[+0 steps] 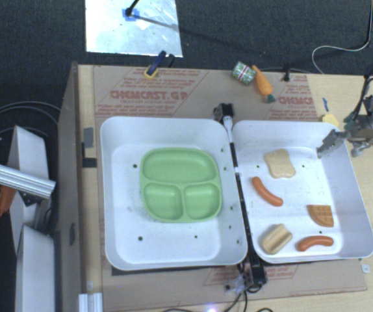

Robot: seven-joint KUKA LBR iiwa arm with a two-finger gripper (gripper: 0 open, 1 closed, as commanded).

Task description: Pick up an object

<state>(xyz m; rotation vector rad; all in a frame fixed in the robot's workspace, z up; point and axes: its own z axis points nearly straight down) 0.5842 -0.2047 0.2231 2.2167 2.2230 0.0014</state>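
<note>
Nearest the lower edge of the frame, in the right bin (359, 194), lie a bread roll (276, 238) and a sausage (314, 242), side by side but apart, at that bin's bottom rim. Just above the sausage sits a waffle piece (321, 215). Toward the bin's middle a second sausage (266, 192) lies at a slant, and above it a pale slice of bread (280, 163) rests flat. None of these touches another.

At the upper right corner of that bin, over its rim, hangs the gripper (338, 143); nothing sits between its fingers, which look spread apart, one dark tip pointing down-left toward the bin floor. It is well apart from the bread slice, the closest item.

Left of the divider, the left bin (118, 148) holds a green three-compartment plate (180, 184), lying flat near its centre.

Beyond both bins, on the cardboard sheet (147, 93) at the upper middle of the frame, a toy carrot (262, 83) lies just beside a small green can (243, 72).
</note>
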